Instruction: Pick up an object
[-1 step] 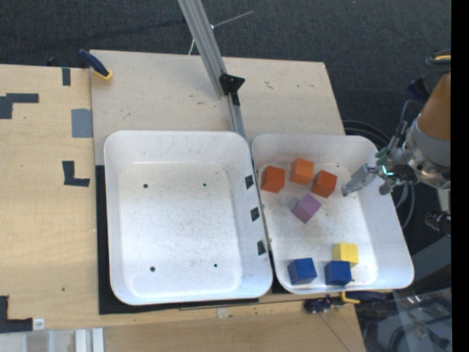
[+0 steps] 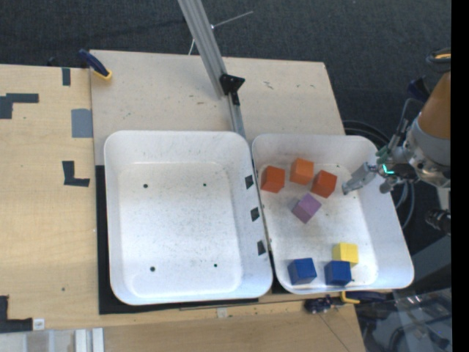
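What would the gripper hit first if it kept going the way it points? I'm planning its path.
Likely the nearest orange cube: the gripper points left and slightly down across the right bin. Its height is unclear, so it might pass over.

Right bin (image 2: 381,233) contains three orange cubes (image 2: 301,171), one purple cube (image 2: 306,208), two blue cubes (image 2: 301,270) and one yellow cube (image 2: 346,253). Pincer (image 2: 370,177) is positioned over the bin's right rim, fingers spread, holding nothing.
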